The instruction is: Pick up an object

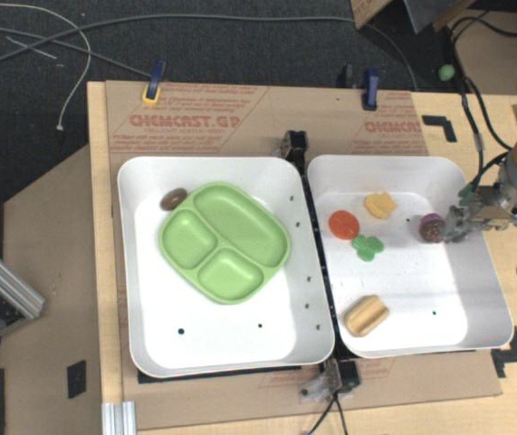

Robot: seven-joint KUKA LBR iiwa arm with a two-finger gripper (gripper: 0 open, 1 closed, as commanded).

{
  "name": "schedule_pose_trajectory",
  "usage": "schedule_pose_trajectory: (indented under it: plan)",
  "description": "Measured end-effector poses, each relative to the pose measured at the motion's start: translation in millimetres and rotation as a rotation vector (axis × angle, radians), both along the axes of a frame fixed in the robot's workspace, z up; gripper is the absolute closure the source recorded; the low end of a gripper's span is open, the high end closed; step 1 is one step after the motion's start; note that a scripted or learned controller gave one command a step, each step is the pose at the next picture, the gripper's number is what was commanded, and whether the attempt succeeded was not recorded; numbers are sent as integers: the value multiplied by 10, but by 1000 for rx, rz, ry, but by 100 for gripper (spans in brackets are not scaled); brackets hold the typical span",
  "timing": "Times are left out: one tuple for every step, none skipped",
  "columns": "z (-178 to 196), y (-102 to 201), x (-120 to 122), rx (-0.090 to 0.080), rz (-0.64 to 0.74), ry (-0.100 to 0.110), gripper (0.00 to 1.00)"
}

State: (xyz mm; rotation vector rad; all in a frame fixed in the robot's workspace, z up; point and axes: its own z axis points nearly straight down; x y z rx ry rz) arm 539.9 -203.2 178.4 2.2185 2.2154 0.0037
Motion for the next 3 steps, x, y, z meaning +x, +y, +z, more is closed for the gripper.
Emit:
schedule_pose_trajectory:
  plan:
    - [616, -85, 40, -1, 2, -2, 100]
    - [711, -88, 48, 1, 2, 2, 100]
    - [740, 420, -1, 6, 7, 7, 100]
